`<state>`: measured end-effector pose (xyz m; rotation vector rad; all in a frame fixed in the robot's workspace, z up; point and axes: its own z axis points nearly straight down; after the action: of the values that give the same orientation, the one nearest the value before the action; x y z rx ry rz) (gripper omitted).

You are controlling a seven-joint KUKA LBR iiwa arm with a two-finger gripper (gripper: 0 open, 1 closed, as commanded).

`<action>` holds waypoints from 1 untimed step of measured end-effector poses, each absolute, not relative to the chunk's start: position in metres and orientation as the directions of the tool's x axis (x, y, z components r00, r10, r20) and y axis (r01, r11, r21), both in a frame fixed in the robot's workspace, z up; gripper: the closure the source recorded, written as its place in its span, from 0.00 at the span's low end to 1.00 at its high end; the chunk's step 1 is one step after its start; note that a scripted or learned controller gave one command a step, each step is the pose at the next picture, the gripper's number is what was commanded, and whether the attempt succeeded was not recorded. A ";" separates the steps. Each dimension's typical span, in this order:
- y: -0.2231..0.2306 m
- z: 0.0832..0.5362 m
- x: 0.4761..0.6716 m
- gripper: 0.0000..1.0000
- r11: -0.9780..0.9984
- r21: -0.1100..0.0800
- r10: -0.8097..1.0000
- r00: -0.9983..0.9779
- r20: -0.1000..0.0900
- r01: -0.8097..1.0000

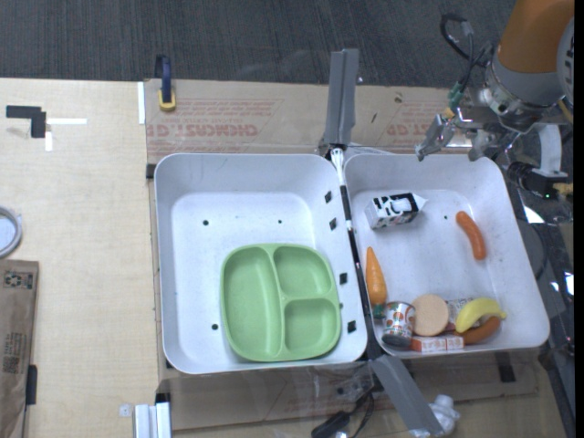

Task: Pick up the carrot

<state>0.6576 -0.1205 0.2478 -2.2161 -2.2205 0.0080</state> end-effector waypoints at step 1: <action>-0.099 0.153 0.568 0.00 -0.054 -0.009 0.999 0.054 0.000 0.999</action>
<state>0.5684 -0.0986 0.1529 -2.2757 -2.1567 0.0093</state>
